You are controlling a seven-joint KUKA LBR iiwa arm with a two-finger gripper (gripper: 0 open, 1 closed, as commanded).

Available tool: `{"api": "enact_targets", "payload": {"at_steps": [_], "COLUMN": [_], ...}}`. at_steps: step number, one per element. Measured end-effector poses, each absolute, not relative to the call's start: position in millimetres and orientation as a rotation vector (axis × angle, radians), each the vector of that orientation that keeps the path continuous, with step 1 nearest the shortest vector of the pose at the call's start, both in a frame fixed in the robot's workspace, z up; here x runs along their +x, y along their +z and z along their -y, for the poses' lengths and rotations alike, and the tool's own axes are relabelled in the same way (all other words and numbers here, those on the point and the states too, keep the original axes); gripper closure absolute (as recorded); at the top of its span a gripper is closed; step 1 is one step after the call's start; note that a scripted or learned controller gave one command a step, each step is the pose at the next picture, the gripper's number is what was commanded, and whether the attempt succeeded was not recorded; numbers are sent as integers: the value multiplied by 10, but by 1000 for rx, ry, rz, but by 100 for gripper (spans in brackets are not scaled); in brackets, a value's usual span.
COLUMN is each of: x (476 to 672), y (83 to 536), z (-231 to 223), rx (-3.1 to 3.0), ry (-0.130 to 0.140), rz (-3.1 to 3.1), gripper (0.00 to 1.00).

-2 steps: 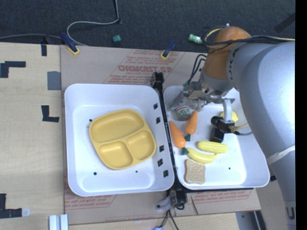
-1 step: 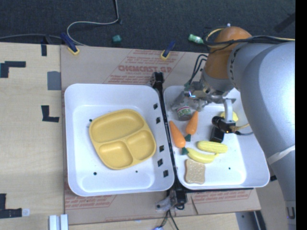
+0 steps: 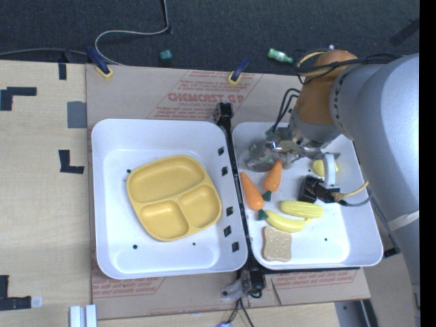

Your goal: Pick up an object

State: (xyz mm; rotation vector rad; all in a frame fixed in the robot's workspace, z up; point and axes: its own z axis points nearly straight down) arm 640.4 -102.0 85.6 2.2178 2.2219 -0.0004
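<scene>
The hand (image 3: 272, 150), its grip impossible to tell, sits over a small tapered orange carrot (image 3: 274, 175).

The grey KUKA arm (image 3: 385, 125) enters from the right and bends down toward the upper part of the bench area, its thick grey link filling the right side. The orange band (image 3: 320, 94) sits just above the wrist. Below it the metal gripper (image 3: 271, 152) points toward the left, low over the surface, cables looping beside the wrist.
</scene>
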Motion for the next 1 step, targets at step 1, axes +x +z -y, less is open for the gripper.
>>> {"api": "enact_targets", "payload": {"at_steps": [1], "x": [6424], "y": [977], "z": [1012], "rx": [2215], "ry": [6], "rz": [-2221], "gripper": [100]}}
